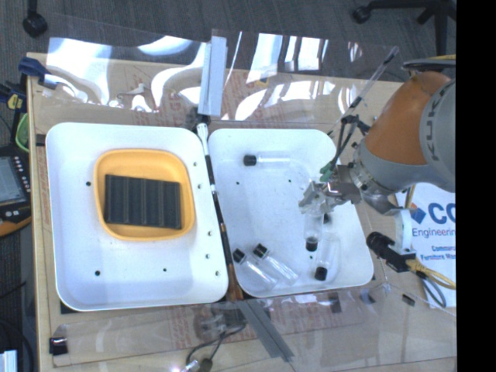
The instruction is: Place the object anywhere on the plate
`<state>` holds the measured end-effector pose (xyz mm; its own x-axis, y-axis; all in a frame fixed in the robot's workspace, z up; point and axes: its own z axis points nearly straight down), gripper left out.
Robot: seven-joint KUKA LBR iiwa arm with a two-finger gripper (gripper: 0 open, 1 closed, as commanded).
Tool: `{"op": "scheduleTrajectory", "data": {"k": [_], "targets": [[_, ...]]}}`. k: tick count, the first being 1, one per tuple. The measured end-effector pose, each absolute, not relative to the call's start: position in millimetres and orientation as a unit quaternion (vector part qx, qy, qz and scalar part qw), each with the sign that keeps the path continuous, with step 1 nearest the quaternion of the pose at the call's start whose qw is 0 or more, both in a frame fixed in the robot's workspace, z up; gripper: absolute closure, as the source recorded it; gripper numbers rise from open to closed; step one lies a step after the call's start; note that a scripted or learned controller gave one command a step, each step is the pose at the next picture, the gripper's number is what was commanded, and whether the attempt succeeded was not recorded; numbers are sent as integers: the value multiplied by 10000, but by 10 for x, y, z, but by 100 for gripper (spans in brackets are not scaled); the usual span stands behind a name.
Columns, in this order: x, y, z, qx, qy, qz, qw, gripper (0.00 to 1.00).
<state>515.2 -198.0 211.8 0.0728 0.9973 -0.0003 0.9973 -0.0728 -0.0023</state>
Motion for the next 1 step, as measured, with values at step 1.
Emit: {"op": "scheduleTrajectory", "data": {"k": [1], "targets": [[4758,-1630,1756,-6971,-7169,15,21,100]]}}
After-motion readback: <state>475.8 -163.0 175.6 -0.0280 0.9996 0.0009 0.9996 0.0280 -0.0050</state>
